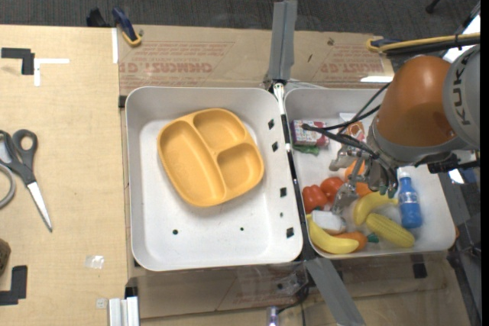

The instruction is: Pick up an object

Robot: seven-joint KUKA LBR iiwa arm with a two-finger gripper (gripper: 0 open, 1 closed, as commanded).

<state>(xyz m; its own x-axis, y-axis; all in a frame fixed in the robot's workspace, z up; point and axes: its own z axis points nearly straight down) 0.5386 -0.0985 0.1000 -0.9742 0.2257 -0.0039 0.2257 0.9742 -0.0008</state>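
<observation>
Toys crowd the right bin [439, 237]: a banana [333, 240] along the front wall, a corn cob [391, 229] and a blue bottle [409, 202] to its right, a red tomato [315, 197] further left. The gripper [359, 183] hangs low over the pile, with the tomato just to its left and the banana in front of it, long axis running along the front wall. Whether its fingers are apart or together I cannot tell; nothing shows between them. The left bin [145, 187] carries a yellow divided plate [211, 156]
</observation>
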